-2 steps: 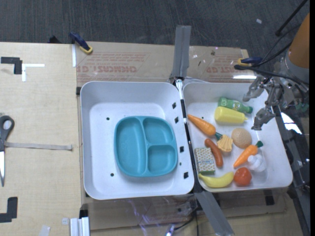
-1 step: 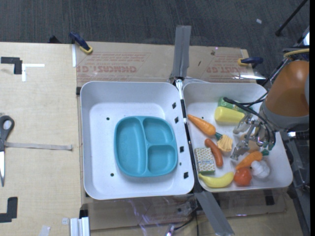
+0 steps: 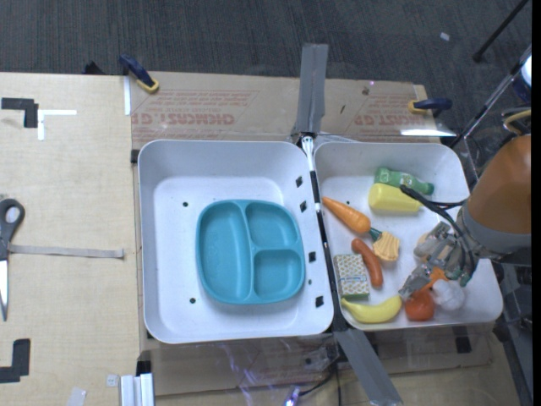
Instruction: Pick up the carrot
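Note:
The carrot (image 3: 347,214), orange with a small green stub at its lower right end, lies slanted in the upper left of the right bin (image 3: 448,155). My gripper (image 3: 416,283) hangs low over that bin's lower right corner, just above a red tomato (image 3: 419,308). It is well to the right of and below the carrot, not touching it. The arm's orange band (image 3: 507,193) sits over the bin's right edge.
Around the carrot lie a yellow pepper (image 3: 393,199), a green item (image 3: 404,179), a waffle piece (image 3: 387,246), a red sausage (image 3: 368,262), a cracker (image 3: 351,276) and a banana (image 3: 372,309). The left bin (image 3: 161,227) holds a teal divided plate (image 3: 251,250).

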`<control>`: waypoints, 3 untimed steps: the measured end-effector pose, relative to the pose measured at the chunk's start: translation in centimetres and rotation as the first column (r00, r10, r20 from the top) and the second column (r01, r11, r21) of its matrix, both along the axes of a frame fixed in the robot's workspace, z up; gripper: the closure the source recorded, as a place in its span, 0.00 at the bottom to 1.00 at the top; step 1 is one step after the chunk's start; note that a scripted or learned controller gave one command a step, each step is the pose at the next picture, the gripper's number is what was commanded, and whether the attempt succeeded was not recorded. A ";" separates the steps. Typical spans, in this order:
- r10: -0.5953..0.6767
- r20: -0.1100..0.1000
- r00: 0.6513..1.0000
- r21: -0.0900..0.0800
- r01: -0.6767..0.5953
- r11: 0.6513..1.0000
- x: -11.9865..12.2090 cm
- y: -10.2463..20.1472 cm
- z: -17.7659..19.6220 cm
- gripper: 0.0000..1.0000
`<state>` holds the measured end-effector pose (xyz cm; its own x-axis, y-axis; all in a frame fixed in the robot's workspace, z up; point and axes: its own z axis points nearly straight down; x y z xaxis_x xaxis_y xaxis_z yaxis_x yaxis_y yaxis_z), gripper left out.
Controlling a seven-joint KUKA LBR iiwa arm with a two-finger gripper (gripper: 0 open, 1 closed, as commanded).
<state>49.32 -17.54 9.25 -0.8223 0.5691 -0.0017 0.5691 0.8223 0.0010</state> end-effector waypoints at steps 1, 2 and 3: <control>-0.308 0.000 0.951 0.000 0.308 0.951 -1.4 0.0 0.0 0.00; -0.304 0.005 0.953 -0.001 0.304 0.953 -1.1 0.0 0.9 1.00; -0.409 0.001 0.912 0.000 0.409 0.912 -1.4 4.3 4.4 1.00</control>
